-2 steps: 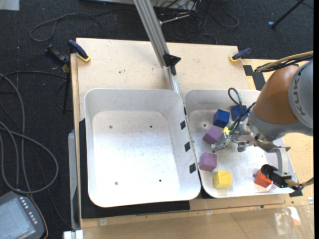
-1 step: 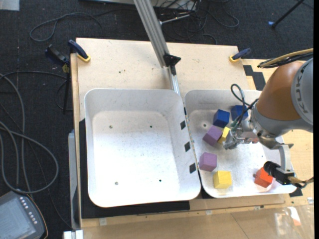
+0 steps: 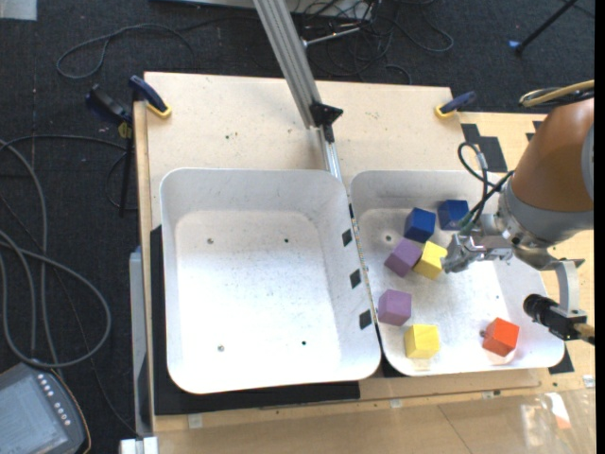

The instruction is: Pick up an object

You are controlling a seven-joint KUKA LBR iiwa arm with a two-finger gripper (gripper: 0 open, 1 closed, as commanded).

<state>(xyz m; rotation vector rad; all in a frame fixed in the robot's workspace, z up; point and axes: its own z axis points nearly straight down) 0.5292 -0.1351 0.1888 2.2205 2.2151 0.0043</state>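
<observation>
Camera view from above shows, furthest left, the shallow white plastic left bin [image 3: 189, 253] with nothing but specks on its floor. Next over, the matching right bin [image 3: 378, 197] holds the scattered blocks: a purple foam-looking cube [image 3: 394, 305] near the divider, a second purple cube [image 3: 405, 255] above it, a yellow cube at the front edge [image 3: 422, 340], a blue cube [image 3: 420, 223] toward the back, and a smaller yellow cube [image 3: 431, 259] touching the upper purple one. Behind these sits another blue cube [image 3: 453, 213], and off to the right front an orange cube [image 3: 501, 337] stands apart.

The two-finger gripper [image 3: 460, 253] hangs just beside the smaller yellow cube, on its right. That cube looks the likely target. I'd guess it is light, rigid enough to pinch, with flat faces that grip well; opposite side faces are the place to take it, though the purple neighbour crowds its left face.

Whether the fingers are spread or pressed together I cannot tell; cables and the grey wrist blur them. The arm's bulk is cut off at the right, and the rear blue cube is partly masked by wiring.
</observation>
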